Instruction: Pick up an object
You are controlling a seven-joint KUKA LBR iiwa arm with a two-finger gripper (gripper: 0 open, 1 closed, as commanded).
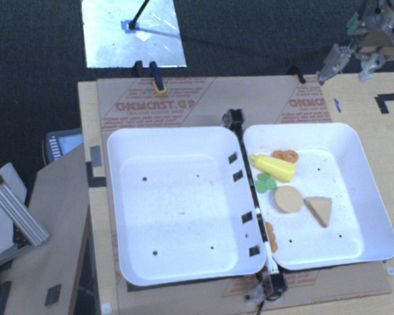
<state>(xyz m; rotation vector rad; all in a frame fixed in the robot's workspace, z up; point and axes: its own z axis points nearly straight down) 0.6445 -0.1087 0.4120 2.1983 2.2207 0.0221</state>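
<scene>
My gripper (349,65) hung above the bench's far right corner, outside the right bin (370,175), its two fingers spread apart with nothing between them. The nearest candidate, a yellow bottle-shaped object (275,166), lay in that bin's far left part, towards the near left from my hand, its long axis running roughly from the divider side towards the bin's middle. It appeared smooth, rounded and bright yellow, with an orange ring (288,156) just beside it.
</scene>
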